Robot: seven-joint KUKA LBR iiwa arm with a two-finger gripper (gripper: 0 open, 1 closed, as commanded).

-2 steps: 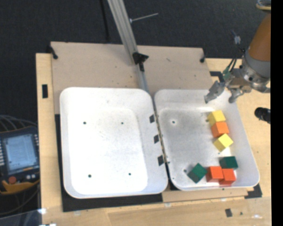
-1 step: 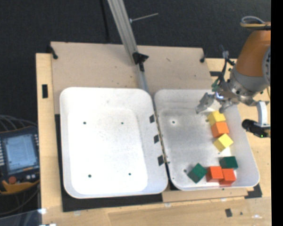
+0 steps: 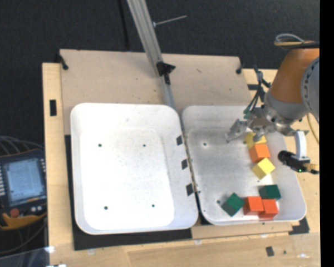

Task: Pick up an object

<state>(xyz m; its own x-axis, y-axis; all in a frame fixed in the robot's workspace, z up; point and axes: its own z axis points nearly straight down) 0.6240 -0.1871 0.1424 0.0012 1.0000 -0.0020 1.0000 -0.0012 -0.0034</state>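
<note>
Orange blocks (image 3: 260, 206) and green ones (image 3: 231, 203) are crowding the right bin's (image 3: 211, 149) near edge. Farther back, the gripper (image 3: 249, 132) is hovering over a yellow-orange cluster (image 3: 259, 149); its grip I cannot tell. Tight packing is risking a nudge instead of a clean grasp.

We see two bins side by side on the counter (image 3: 53, 149). The left bin (image 3: 89, 121) sits beside the right bin (image 3: 211, 121), which holds six blocks: three (image 3: 260, 151) in a column along its right side under the claw (image 3: 250, 128), three more (image 3: 255, 203) clustered at its near edge.
</note>
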